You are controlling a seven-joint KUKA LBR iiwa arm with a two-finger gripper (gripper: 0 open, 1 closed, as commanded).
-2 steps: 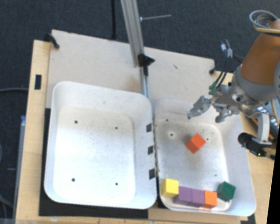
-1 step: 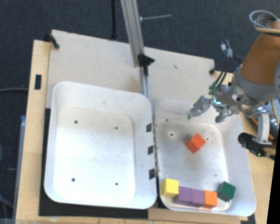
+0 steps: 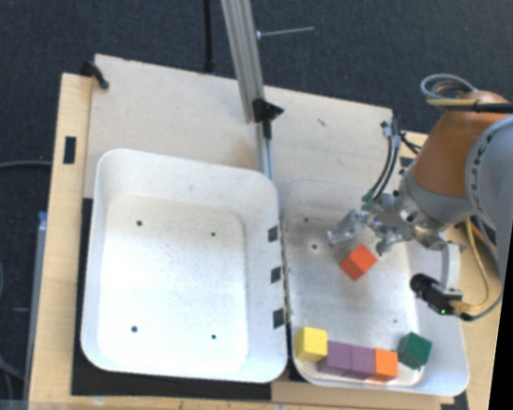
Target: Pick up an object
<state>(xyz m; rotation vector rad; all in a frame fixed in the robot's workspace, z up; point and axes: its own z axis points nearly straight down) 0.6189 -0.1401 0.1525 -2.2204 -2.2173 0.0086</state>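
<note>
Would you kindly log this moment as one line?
hand over right bin | orange cube at hand, grasp unclear | four blocks at front wall

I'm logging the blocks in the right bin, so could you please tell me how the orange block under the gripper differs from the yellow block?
The orange block sits alone mid-bin, just below the gripper; the yellow block heads a row along the bin's near wall, touching a purple block. The orange block is turned cornerwise; the yellow block lies square to the wall. Both are small cubes of similar size.

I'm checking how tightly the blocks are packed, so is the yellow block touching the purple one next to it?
Touching. The camera view shows the yellow block flush against the purple block, no gap between them.
</note>
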